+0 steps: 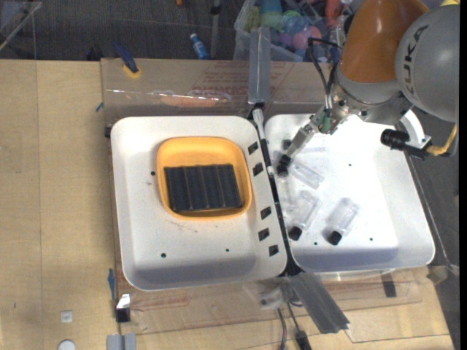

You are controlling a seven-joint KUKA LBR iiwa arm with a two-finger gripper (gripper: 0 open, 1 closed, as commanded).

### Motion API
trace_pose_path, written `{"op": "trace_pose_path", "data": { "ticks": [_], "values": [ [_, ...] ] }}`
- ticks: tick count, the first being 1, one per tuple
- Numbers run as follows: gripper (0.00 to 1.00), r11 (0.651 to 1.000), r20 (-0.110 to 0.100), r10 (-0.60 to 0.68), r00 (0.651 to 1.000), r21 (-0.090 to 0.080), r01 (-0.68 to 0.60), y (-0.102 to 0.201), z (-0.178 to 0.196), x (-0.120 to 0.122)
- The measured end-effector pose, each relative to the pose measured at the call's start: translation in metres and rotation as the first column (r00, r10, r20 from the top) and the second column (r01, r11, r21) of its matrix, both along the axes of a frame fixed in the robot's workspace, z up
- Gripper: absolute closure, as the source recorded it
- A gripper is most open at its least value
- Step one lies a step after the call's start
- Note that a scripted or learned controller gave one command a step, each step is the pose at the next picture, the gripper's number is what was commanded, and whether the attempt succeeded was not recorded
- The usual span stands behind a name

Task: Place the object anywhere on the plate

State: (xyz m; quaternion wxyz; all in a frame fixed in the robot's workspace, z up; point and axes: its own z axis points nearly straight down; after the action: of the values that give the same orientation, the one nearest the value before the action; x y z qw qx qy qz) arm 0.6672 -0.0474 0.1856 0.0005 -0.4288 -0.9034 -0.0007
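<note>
Item: your hand (286, 159), grip state indeterminable, sat at right bin's (408, 195) left edge; clear vials (341, 217) lay below-right; plate (203, 177) leftward.

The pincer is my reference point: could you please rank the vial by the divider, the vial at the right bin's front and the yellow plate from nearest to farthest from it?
Measured from the pincer:
1. Vial by the divider, upper left of the right bin, just below the pincer.
2. Front vial, lower middle of the right bin.
3. Yellow plate, in the left bin, across the divider.
</note>
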Motion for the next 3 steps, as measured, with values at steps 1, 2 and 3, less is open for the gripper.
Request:
{"op": "trace_pose_path", "data": {
  "ticks": [1,2,3],
  "values": [
    [0.0,0.998,0.007,0.069,0.998,-0.002,-0.069,-0.036,0.083,-0.002],
    [1.0,0.998,0.015,0.066,0.998,-0.002,-0.066,-0.036,0.094,-0.001],
    [1.0,0.991,0.008,0.133,0.991,-0.004,-0.133,-0.063,0.092,-0.004]
  ]
}}
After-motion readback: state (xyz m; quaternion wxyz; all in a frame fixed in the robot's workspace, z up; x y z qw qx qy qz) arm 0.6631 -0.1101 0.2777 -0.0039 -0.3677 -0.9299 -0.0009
